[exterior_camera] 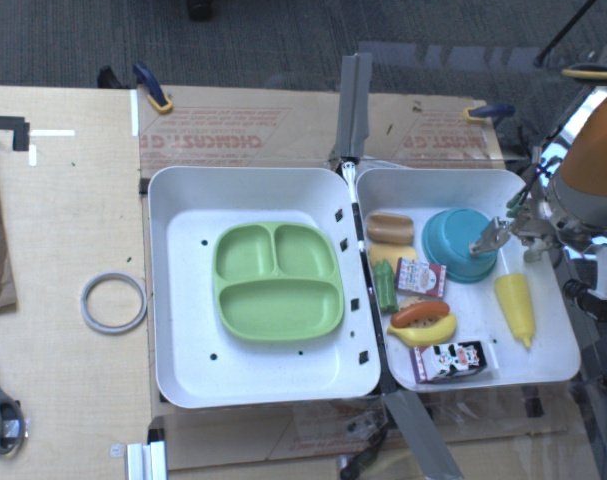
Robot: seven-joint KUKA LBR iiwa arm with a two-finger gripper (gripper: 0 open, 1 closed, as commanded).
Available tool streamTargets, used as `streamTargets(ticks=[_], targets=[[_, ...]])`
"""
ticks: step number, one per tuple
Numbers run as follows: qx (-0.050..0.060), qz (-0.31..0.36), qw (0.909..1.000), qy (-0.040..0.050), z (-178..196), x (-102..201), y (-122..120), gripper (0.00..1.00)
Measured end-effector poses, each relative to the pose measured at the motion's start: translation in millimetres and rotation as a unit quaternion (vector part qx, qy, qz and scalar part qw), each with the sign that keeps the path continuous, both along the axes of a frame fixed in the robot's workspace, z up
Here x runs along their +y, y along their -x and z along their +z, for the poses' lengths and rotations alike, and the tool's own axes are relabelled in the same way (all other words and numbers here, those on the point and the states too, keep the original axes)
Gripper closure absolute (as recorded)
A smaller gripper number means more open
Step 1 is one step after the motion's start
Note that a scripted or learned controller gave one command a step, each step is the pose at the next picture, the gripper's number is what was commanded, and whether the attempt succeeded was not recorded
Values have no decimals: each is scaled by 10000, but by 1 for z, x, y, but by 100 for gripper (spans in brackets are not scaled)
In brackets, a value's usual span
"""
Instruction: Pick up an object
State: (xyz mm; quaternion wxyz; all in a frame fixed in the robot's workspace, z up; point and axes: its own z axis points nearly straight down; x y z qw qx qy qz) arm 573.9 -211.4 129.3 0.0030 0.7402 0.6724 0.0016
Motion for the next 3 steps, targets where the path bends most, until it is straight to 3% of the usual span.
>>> streamTargets(ticks=[1, 3], targets=[[-158, 275, 9995, -10, -17, 0, 3, 0], [-215, 892, 9958, 33, -16, -6, 37, 0]])
